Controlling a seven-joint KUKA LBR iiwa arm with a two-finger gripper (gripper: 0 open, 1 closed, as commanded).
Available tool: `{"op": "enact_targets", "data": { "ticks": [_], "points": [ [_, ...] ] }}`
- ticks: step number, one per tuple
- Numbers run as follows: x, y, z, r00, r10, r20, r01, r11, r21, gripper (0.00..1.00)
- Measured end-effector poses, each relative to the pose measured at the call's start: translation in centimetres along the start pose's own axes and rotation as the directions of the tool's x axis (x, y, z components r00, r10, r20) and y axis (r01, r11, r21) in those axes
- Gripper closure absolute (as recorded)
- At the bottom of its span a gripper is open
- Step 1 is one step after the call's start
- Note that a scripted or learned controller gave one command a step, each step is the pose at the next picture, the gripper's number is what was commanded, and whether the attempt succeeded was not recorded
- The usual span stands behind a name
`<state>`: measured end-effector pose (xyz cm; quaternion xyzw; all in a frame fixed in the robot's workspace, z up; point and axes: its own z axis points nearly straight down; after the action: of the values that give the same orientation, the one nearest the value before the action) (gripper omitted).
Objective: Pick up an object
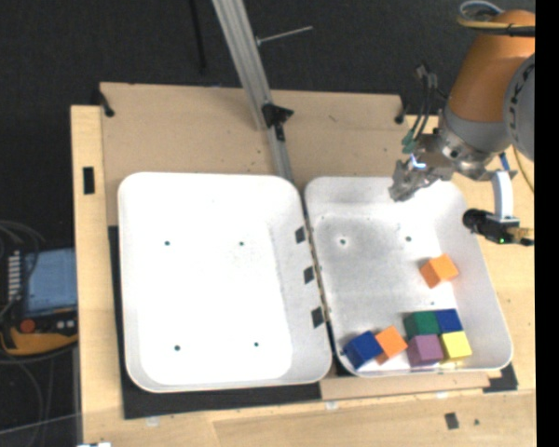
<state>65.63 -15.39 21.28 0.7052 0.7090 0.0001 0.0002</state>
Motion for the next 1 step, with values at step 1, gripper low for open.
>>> {"op": "enact_targets", "data": {
  "ticks": [1],
  "points": [
    [6.03, -1.56, -0.38, 1.000, -0.002, -0.001, 0.002, 1.000, 0.000, 1.00]
  ]
}}
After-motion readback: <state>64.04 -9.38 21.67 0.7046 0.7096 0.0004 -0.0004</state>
